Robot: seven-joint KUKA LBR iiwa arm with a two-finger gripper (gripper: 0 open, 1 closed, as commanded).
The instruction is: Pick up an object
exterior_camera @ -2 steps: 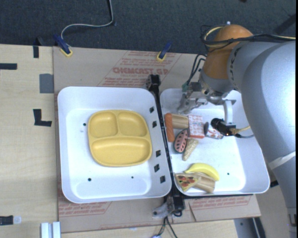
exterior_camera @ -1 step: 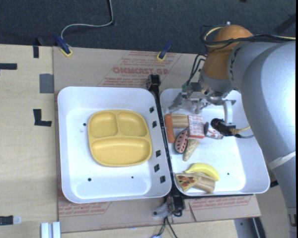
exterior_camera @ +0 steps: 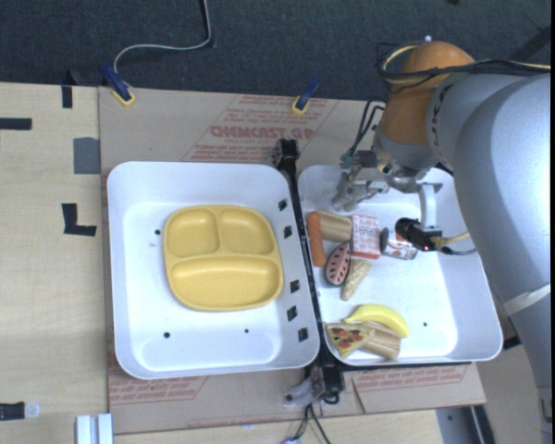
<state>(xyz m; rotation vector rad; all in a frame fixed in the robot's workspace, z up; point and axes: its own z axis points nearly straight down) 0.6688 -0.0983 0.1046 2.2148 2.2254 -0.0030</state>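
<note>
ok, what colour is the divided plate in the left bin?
Yellow. The divided plate shows plainly in the camera view, lying in the white left bin.

Red "CHEMCAST" lettering (partly hidden by bins) on cardboard sheet [exterior_camera: 231, 132], smaller print unreadable

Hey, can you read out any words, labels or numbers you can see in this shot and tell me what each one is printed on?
"CHEMCAST GP": red print on the brown cardboard sheet behind the bins; smaller lines under it are too blurred to read.
Red and white packet in the right bin: print too small to read.
Red print on the cardboard's front edge: too blurred to read.
</note>
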